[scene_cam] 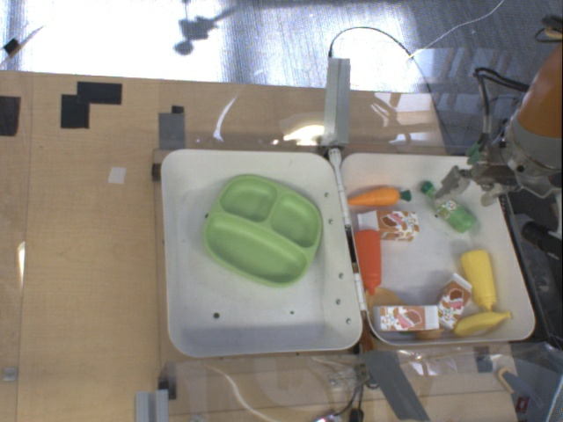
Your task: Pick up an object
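Front edge: two small cartons, the flat carton [406, 317] and the tilted carton [455, 301], lie by the near wall of the right bin [521, 275], with a banana [481, 323] just beside them.
Right bin, middle: a yellow bottle [478, 276] near the banana; a long orange tube [369, 259] along the divider; a third carton [398, 225] and a carrot [378, 197] further back.
Left bin: my other bin [189, 236] carries a green divided plate [263, 228].
My tool: my gripper [471, 185] hangs over the far right corner of the right bin. Its tips are blurred against the wrist, so I cannot tell how wide it stands or whether anything is in it.
Nearest target: a small green bottle [452, 212] lies just beside my gripper, possibly touching it.
Handling: it looks like light, hard, smooth plastic, likely to roll or slip.
Where to hold: across the round body, at the middle, away from the narrow cap end.
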Available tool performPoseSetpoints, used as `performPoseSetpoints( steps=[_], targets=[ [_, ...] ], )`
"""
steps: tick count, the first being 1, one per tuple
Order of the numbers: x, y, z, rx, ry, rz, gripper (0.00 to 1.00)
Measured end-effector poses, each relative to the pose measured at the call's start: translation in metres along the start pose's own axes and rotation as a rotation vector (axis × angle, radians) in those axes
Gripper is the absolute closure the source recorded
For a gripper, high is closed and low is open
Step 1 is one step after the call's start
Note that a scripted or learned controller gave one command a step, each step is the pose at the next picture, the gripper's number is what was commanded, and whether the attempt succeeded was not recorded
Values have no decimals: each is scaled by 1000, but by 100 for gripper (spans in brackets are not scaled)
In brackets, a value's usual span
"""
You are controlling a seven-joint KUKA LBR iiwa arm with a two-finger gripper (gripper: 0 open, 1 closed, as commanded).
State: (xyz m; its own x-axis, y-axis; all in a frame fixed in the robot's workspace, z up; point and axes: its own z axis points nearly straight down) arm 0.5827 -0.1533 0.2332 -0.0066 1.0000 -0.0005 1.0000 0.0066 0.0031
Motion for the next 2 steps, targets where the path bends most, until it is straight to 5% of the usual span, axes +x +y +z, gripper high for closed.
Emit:
performPoseSetpoints(
  steps=[1, 2],
  targets=[
    [-26, 21, 27, -3, -1, -204, 0],
    [-19, 58, 140, -4, -1, -186, 0]
  ],
)
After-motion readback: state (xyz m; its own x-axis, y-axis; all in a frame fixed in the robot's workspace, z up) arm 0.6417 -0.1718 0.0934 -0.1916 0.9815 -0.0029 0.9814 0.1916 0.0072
